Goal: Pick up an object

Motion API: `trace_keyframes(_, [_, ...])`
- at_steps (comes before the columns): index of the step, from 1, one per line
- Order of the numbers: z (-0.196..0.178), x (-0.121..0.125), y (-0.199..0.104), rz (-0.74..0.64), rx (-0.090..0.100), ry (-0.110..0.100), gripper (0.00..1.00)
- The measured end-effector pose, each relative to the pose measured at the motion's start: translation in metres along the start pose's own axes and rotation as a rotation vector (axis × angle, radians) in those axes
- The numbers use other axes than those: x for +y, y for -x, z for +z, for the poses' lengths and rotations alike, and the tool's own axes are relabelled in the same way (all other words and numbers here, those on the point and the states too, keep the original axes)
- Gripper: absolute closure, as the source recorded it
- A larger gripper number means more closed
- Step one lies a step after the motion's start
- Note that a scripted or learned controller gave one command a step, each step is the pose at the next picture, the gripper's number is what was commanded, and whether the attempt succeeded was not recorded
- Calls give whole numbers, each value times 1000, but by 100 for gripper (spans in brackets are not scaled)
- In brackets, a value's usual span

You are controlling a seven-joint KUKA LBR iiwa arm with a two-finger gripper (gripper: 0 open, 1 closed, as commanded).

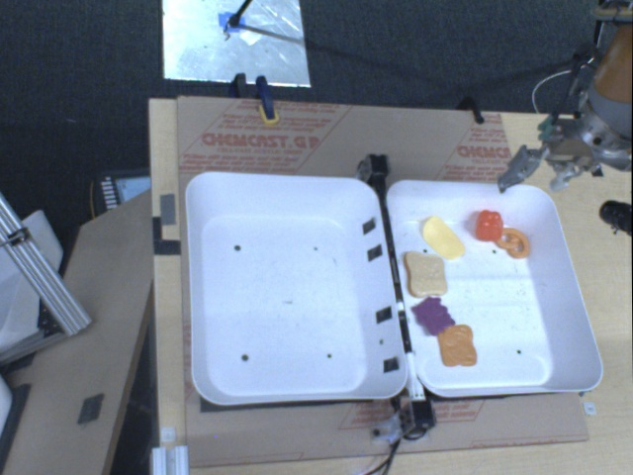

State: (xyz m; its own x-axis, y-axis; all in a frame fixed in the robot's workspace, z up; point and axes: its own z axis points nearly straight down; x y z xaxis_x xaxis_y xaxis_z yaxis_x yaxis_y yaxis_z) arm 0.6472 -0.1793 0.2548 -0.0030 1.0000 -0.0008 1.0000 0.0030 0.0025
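Right bin point(569, 295), white shallow plastic, holds six small toy food pieces, clustered in its left and upper half.

Yellow piece point(442, 237): smooth, oblong, long axis running from 10 o'clock to 4 o'clock, lying toward the bin's 11 o'clock corner.
Red piece point(488, 225): glossy, rounded, no clear long axis, at 12 o'clock in the bin.
Orange pretzel-like ring point(513, 242): touching the red piece on its 4 o'clock side.
Tan bread slice point(426, 274): flat, roughly square, matte, just below the yellow piece.
Purple piece point(433, 315): lobed outline, flat, directly below the bread slice.
Orange-brown slab point(457, 345): flat, rounded corners, long axis near 12 to 6 o'clock, touching the purple piece at its lower right.

Left bin point(208, 295): same white plastic, with a few dark dots on the floor.

My end effector point(539, 166) hangs above the counter point(326, 132) just past the right bin's 1 o'clock corner. Its two grey fingers are spread apart, released, nothing between them, touching nothing I can see.
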Motion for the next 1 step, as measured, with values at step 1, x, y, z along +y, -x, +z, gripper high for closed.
trace_keyframes(1, [179, 19, -2, -3, 2, -8, 0])
